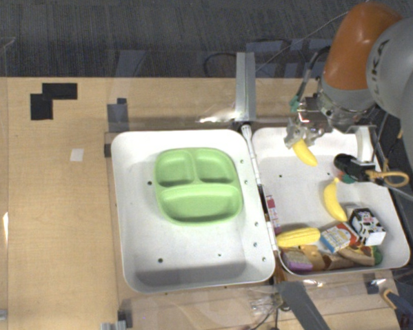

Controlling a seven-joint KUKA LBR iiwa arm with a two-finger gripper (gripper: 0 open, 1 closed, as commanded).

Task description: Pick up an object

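Pincer (300, 136) holds a small banana (303, 151) over the right bin (280, 181).
The banana hangs between the fingers at the bin's 11 o'clock corner, close to the back wall and the left rim. The middle of the bin floor is bare and open. Another banana (332, 200) lies at 3 o'clock, and corn (298, 237) and boxes (348, 236) crowd the 6 o'clock edge. The arm (366, 49) comes in from 1 o'clock, bent down. A green plate (196, 183) sits in the left bin (141, 233).
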